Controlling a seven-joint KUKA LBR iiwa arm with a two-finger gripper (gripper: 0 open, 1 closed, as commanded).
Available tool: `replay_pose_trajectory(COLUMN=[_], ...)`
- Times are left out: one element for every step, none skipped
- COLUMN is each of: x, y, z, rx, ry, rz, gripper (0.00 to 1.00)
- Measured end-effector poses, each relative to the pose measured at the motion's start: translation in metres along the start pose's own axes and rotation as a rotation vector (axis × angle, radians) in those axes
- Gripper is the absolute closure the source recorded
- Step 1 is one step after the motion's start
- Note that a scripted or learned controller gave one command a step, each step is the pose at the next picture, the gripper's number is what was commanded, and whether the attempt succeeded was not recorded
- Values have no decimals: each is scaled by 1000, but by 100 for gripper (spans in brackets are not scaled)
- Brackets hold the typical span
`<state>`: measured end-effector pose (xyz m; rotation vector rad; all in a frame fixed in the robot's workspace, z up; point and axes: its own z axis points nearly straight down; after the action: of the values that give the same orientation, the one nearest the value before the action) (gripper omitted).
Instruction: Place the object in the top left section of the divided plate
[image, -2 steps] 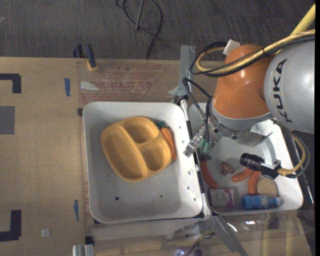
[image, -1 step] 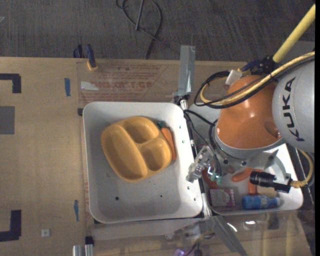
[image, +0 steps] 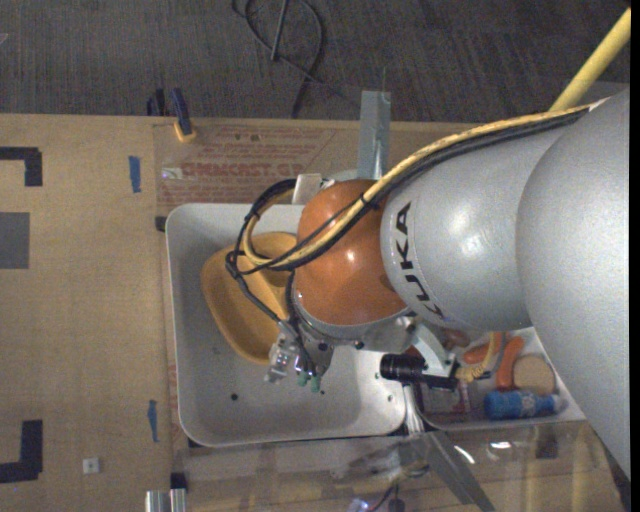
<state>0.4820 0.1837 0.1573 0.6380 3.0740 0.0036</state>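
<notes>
Much bare floor lies along the white bin's (image: 200, 400) rim beside the hand (image: 292, 368).

The arm (image: 500, 240) looks like glossy painted metal — grey shell, shiny orange band (image: 340, 260). The bin (image: 200, 400) is smooth white plastic, the divided plate (image: 235, 300) matt yellow plastic, the bench (image: 80, 300) bare, matt wood.

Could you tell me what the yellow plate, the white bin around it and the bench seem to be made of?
The yellow plate looks like moulded plastic: even mustard colour, soft sheen, rounded rim. The white bin also looks plastic, smooth and matte, with rounded corners and a few dark specks. The bench seems wood or fibreboard, a flat pale tan with faint grain, marked with blue and black tape.
</notes>
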Motion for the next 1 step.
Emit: replay_pose_trajectory(x=[-66], y=[-24], z=[-99], rx=[-1], ry=[-4], rz=[-163], gripper=[100])
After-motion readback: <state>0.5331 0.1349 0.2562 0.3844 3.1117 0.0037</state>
